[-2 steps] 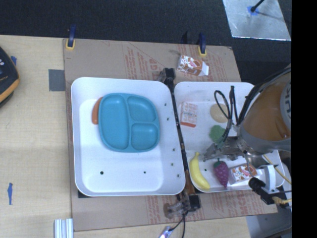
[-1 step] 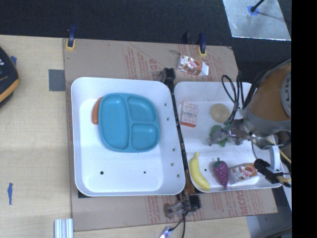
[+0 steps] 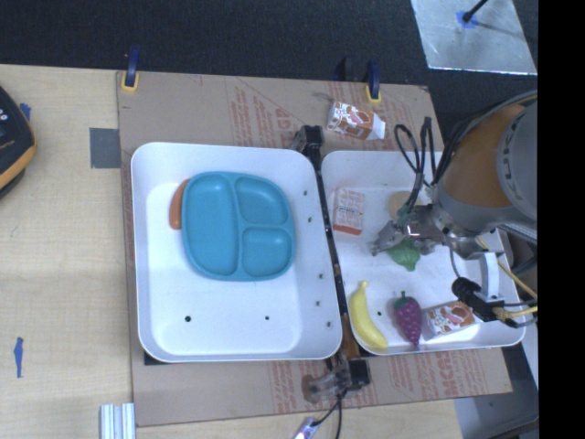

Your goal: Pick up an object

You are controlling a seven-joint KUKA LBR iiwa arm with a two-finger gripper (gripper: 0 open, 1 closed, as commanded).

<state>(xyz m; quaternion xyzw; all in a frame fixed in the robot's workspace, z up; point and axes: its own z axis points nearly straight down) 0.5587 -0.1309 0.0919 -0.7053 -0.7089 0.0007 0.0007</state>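
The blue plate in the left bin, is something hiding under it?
Yes. An orange thing pokes out from under the left edge of the blue plate. Only a thin strip shows; the rest is covered, so I can't tell what it is.

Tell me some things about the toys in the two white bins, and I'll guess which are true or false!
1. The blue divided plastic plate lies in the left white bin. True.
2. The yellow toy banana lies in the left bin. False: it lies in the right white bin.
3. The purple toy grape bunch sits beside the banana. True.
4. The gripper hovers over the blue plate. False: it is in the right bin, next to a green toy.
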